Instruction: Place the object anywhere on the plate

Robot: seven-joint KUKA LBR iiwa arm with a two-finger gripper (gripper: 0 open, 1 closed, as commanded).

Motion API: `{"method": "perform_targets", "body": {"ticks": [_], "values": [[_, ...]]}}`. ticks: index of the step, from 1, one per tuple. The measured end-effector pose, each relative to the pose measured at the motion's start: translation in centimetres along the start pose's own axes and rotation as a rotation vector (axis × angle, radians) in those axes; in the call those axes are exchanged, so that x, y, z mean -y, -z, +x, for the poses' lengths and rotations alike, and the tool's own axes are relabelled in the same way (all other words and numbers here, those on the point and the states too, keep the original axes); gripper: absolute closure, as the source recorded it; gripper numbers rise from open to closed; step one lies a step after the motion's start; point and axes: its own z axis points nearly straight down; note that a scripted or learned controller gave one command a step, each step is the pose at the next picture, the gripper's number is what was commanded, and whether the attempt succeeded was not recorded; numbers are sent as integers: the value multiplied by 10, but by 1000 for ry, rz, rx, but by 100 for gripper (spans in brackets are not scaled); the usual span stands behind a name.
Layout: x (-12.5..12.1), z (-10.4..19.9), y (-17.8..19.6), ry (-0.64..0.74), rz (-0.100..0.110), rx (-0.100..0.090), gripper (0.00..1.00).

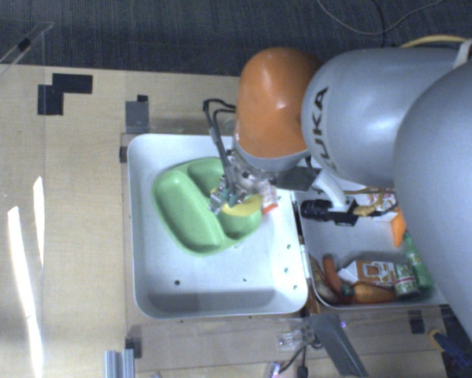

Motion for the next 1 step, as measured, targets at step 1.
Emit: {"method": "perform_targets", "body": {"ticks": [1], "values": [[-10,3,6,483,-2,2,100]]}}
